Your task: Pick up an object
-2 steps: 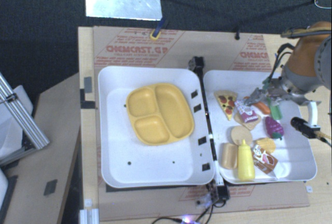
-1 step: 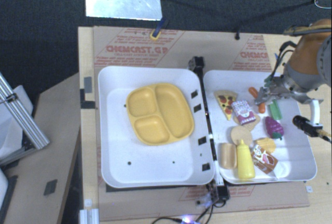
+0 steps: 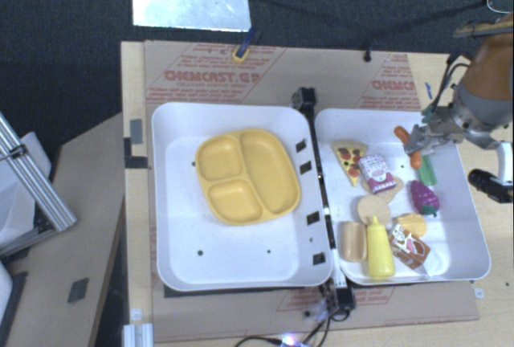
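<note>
Yellow divided plate point(image 3: 247, 175) sits alone in the left bin point(image 3: 173, 201), with free room around it. Toy foods crowd the right bin point(image 3: 466, 257); the tool point(image 3: 424, 138) hovers at its far right edge over a carrot point(image 3: 404, 136) and green piece point(image 3: 428, 170). Its grip state I cannot tell.

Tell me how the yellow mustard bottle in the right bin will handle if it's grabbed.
The yellow mustard bottle lies on its side and looks rounded, so it may roll when nudged. It looks like smooth toy plastic, probably light and a bit slippery. The bread roll and brown packet sit close alongside, leaving little room.
</note>
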Available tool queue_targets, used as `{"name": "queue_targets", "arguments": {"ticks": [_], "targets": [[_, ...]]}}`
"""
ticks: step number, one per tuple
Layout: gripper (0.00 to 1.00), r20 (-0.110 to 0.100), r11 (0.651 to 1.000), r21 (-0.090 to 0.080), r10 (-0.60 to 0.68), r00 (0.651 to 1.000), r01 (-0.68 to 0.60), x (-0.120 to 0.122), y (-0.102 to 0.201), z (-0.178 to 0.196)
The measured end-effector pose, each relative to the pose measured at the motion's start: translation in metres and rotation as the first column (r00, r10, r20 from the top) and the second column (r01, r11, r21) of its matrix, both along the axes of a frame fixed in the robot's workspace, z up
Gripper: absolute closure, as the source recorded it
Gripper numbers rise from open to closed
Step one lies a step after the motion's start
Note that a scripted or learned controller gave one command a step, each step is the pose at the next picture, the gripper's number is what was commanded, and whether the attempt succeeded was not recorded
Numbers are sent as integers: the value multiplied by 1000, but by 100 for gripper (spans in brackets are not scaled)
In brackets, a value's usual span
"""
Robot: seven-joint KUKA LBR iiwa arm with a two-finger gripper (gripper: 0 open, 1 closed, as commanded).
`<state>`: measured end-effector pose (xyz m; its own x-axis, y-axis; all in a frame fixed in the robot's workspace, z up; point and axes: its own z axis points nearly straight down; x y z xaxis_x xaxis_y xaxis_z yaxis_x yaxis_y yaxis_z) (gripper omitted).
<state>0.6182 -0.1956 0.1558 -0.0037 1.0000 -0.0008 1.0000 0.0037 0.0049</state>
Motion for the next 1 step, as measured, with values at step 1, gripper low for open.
{"name": "queue_targets", "arguments": {"ticks": [1], "targets": [[100, 3, 1000, -1, 1, 1000, -1, 9, -3, 48]]}}
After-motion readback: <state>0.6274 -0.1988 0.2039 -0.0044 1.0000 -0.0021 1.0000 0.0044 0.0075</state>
